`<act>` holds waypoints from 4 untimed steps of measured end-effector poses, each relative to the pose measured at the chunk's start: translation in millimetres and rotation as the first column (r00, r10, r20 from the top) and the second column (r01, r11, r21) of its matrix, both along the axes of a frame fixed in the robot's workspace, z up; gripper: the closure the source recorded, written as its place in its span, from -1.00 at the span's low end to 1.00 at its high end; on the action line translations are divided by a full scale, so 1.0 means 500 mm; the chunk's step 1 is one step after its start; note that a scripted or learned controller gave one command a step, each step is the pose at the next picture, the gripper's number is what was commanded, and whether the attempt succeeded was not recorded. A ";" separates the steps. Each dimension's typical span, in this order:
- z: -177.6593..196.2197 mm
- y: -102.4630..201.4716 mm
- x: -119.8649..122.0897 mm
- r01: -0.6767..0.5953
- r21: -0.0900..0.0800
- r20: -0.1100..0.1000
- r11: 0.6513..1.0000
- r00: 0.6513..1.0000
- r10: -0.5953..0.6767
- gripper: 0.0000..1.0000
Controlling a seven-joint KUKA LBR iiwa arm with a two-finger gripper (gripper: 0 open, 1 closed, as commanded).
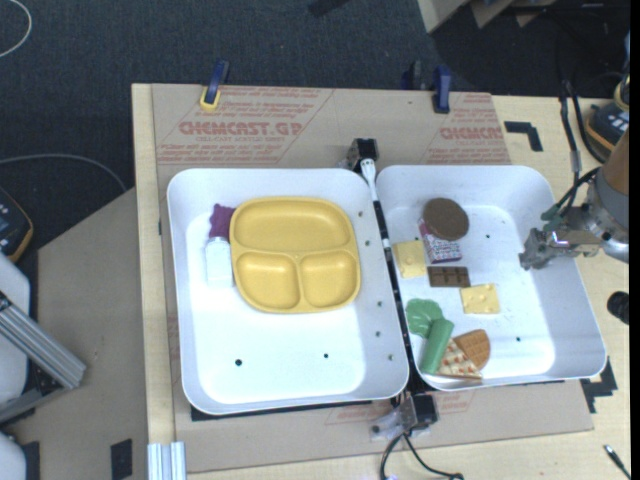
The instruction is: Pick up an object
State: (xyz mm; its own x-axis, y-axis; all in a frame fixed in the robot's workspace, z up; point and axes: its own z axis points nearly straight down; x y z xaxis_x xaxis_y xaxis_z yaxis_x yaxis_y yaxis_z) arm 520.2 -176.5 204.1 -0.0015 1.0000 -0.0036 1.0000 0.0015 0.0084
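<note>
The right bin (520, 298) holds several toy food pieces. A round brown patty (445, 218) lies near the back, with a dark chocolate bar (448, 276) and a pale yellow cheese square (410, 259) just in front of it. A second cheese square (481, 299) sits mid-bin. At the front left are a green pickle-like piece (431, 332) and a waffle slice (464, 355). My gripper (537, 249) hangs over the right bin's right side, apart from all the pieces, nothing seen in it.
The left bin (280, 368) carries a yellow divided plate (295, 252) with a purple and white bottle (217, 243) tucked at its left. Clamps (211, 90) hold the cardboard bench top at the back. Cables run along the right edge.
</note>
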 end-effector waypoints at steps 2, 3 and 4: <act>0.027 0.082 0.078 -0.004 0.003 -0.004 1.000 1.000 0.004 1.00; 0.057 0.151 0.168 -0.004 0.002 -0.002 1.000 1.000 0.004 1.00; 0.061 0.181 0.215 -0.002 0.003 -0.003 1.000 1.000 0.002 1.00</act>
